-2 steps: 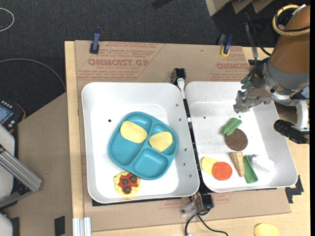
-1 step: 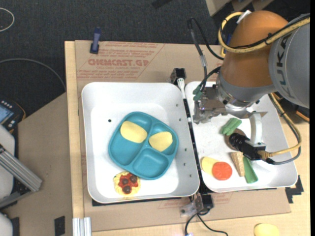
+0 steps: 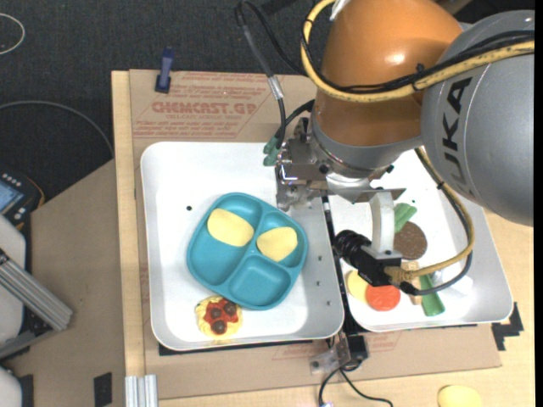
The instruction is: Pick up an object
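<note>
Closest to the lens is the arm's orange band (image 3: 386, 41), a big dome with the grey link beside it, looming over the back of both bins. Under it the claw (image 3: 299, 185) sits just behind the blue plate (image 3: 246, 282), at that plate's far right corner and over the seam where the left bin (image 3: 161, 253) meets the right bin (image 3: 484, 303). The wrist covers its working end, so I cannot tell whether it is wide or narrow, and nothing can be seen held in it.

Judged from that, the pick is not yet made. Every candidate lies loose:
- Two yellow pieces rest on the plate, one (image 3: 229, 225) in its rear left pocket, the other (image 3: 277, 242) in its rear right pocket, the nearer of the two to the claw.
- A small tart (image 3: 218, 314) with red dots lies just in front of the plate, on the floor of the left bin.
- To the right of the plate, in the right bin, lie a brown disc (image 3: 412, 241), a red piece (image 3: 383, 298) and a green stick (image 3: 431, 300), bunched close together.

What is left, as I read it, is nearly all of the job: settle on one thing, come down over it, close on it and lift it clear. The worktop (image 3: 127, 227) shows bare to the left of the plate, outside the bin.
</note>
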Motion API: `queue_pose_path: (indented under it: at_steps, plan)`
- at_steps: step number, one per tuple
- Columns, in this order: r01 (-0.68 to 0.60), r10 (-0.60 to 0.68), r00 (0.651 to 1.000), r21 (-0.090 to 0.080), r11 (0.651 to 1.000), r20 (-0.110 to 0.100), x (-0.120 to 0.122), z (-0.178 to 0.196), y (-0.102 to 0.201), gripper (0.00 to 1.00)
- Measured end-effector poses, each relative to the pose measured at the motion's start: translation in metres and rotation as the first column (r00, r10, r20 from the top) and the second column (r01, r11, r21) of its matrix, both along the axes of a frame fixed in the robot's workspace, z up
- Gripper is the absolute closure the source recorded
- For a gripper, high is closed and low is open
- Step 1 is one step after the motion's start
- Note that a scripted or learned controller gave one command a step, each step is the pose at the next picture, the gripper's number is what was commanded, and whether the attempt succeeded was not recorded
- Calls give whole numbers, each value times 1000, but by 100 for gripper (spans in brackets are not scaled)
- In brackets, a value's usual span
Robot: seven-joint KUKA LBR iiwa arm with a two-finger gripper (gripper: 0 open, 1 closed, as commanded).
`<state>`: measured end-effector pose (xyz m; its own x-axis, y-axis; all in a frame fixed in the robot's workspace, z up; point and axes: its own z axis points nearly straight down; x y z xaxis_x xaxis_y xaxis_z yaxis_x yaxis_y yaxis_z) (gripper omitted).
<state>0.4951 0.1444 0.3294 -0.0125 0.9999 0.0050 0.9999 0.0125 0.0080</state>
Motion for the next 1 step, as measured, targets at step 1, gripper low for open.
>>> queue_pose_path:
  at_steps: [1]
  plan:
    - [18,-18,1000,-6,1000,-17,-17,-76,-77,100]
